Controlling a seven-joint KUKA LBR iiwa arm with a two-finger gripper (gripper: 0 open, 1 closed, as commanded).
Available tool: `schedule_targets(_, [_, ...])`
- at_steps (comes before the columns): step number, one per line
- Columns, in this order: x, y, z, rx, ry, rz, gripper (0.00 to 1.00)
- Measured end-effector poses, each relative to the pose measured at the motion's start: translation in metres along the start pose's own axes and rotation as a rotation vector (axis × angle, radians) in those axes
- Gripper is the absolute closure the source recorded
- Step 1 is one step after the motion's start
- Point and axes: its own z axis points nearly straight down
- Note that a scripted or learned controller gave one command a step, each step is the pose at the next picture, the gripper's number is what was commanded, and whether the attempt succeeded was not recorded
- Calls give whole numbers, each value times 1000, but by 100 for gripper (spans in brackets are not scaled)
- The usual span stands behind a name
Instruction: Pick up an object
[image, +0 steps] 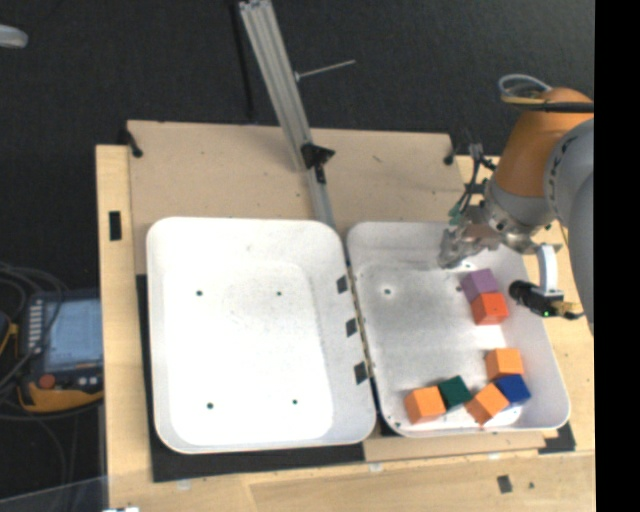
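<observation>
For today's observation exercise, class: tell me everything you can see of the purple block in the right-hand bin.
The purple block is a small, pale purple cube-like piece with a matte look. It lies on the floor of the right bin, in its upper right part, tilted slightly. Its lower edge meets an orange-red block. The pincer hangs just up and left of it.

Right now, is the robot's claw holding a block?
No block shows between the gripper fingers. The nearest, a purple block, lies in the right bin.

A robotics lab: a plywood bench (200, 170) bears two white bins (160, 300), an aluminium camera pole (285, 90) rises behind, and a teach pendant (60, 350) with cables lies on dark carpet.
</observation>
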Motion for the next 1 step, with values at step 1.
schedule_targets(1, [-7, 2, -64, -3, 5, 0, 100])
